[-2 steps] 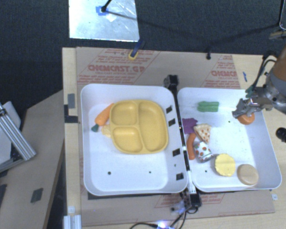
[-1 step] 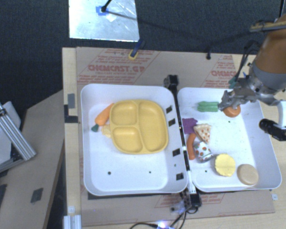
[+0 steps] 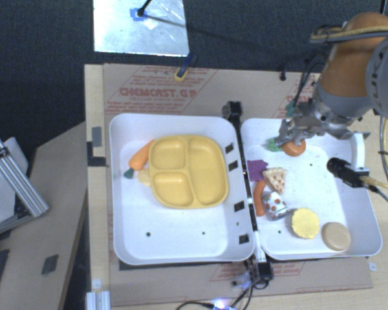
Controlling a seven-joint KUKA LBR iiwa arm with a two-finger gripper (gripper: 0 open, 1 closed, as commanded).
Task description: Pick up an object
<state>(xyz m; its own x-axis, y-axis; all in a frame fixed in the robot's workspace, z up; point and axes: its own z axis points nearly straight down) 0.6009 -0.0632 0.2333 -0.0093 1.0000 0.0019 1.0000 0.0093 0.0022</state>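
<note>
- The bench (image 3: pixel 58 173) carries a printed cardboard sheet (image 3: pixel 155 92), and both bins sit on that sheet.
- The left bin (image 3: pixel 126 237) and the right bin (image 3: pixel 323 186) stand side by side, their inner walls touching.
- My arm (image 3: pixel 355 57) reaches in over the far right corner of the right bin.
- A yellow divided plate (image 3: pixel 184 170) lies flat in the middle of the left bin.
- My gripper (image 3: pixel 290 134) hangs low over the far part of the right bin; I cannot tell whether it is apart or together.
- A carrot (image 3: pixel 140 155) lies slanted against the plate's left edge.
- A yellow disc (image 3: pixel 305 223) and a tan disc (image 3: pixel 336 236) lie near each other at the near side of the right bin.
- An orange round piece (image 3: pixel 295 149), the thing closest to me, sits right at my gripper's tip, with a small green scrap (image 3: pixel 273 146) just beside it.
- A sandwich wedge (image 3: pixel 275 178) lies near the right bin's left wall, with a purple piece (image 3: pixel 255 168) just beside it.
- An orange stick (image 3: pixel 259 197) lies along that wall, touching a small spotted piece (image 3: pixel 276 205).
</note>
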